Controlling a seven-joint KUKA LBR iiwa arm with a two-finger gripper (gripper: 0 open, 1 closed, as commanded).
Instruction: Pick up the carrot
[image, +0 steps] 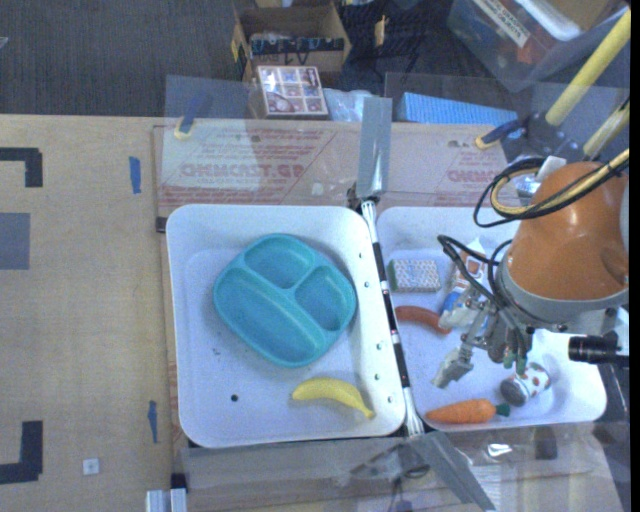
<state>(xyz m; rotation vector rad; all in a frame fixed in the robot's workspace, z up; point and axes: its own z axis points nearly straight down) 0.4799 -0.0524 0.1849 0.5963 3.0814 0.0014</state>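
The gripper (470, 362) hangs low over the right bin (580, 405), its fingers pointing down and toward the left; how far apart they stand I cannot tell, and nothing shows between them. The carrot (462, 411) lies just below it on the bin floor near the front wall, green top toward the right, apart from the gripper. So the pickup has not happened: closing on the carrot and lifting it are both left. Nearby lie a red-orange piece (420, 317) and a grey sponge (416, 273). The left bin (200, 400) holds 1 teal plate (285, 298) and 1 banana (332, 396).
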